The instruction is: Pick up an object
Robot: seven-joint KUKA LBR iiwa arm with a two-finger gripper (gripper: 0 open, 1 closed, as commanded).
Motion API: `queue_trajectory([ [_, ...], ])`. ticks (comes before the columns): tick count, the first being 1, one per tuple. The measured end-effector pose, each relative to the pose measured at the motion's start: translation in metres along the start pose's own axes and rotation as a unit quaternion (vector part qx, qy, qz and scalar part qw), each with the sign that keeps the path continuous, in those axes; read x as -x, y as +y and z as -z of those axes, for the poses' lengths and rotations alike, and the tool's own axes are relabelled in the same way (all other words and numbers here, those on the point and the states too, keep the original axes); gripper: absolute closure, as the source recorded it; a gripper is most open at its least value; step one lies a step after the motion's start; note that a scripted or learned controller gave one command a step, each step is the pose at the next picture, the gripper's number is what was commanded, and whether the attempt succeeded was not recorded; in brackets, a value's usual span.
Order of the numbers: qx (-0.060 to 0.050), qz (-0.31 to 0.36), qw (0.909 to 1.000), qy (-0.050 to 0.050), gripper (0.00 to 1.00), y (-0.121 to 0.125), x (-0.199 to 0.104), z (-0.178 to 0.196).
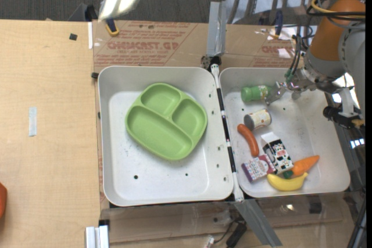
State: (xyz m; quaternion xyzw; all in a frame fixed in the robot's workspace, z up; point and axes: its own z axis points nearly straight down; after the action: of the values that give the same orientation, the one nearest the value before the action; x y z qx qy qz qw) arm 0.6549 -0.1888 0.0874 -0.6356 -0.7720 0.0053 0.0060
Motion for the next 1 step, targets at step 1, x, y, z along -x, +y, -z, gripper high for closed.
queue_trajectory([
  [1, 0.006, 0.006, 1.0, -0.001, 0.0, 0.0207, -0.0899, 0.0034],
])
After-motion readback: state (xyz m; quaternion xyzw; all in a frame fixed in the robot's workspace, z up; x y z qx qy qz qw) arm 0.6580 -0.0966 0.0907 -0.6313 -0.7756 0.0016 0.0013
